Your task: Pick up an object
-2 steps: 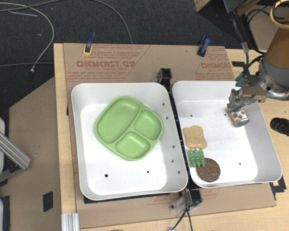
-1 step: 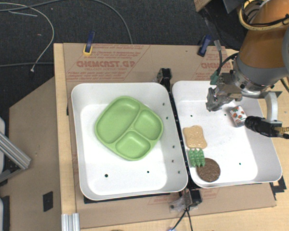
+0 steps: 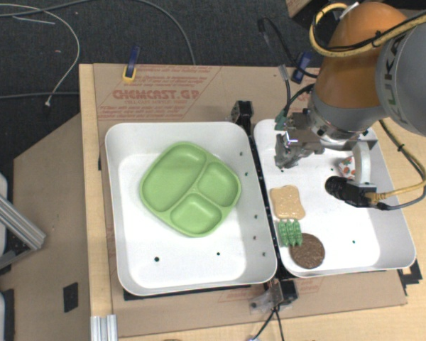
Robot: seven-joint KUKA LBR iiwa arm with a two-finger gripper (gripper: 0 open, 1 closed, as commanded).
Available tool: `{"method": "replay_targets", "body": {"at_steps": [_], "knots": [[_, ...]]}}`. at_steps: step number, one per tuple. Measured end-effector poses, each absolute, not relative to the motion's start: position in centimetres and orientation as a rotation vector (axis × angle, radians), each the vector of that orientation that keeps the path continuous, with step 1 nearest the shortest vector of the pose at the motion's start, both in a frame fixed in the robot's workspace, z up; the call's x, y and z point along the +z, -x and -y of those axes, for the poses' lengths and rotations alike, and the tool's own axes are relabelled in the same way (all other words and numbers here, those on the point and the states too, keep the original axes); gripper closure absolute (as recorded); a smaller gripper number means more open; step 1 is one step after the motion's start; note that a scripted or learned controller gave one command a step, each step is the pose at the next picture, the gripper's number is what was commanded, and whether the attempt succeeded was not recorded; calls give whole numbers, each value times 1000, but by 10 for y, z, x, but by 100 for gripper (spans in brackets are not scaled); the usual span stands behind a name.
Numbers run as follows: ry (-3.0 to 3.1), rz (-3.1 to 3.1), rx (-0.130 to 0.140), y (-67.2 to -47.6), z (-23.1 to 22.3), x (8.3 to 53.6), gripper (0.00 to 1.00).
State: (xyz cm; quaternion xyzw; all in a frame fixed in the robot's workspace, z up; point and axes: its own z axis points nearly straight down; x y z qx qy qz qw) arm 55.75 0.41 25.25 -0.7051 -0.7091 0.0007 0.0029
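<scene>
So the pickup hasn't really happened yet as far as I can see. The gripper point(image 3: 290, 150) is hanging low over the back of the right bin point(image 3: 390, 251), and honestly I can't tell what state it's in from this angle, nothing visibly in it. The candidates sit near the front left of that bin: a tan toast slice point(image 3: 287, 202), a little green toy piece point(image 3: 290, 231) and a brown round cookie point(image 3: 309, 251). The green divided plate point(image 3: 190, 188) is alone in the left bin point(image 3: 128, 254).
</scene>
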Motion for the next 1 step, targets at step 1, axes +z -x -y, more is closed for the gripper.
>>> {"method": "replay_targets", "body": {"at_steps": [1], "knots": [[2211,2224,3,-559,-56,236,100]]}}
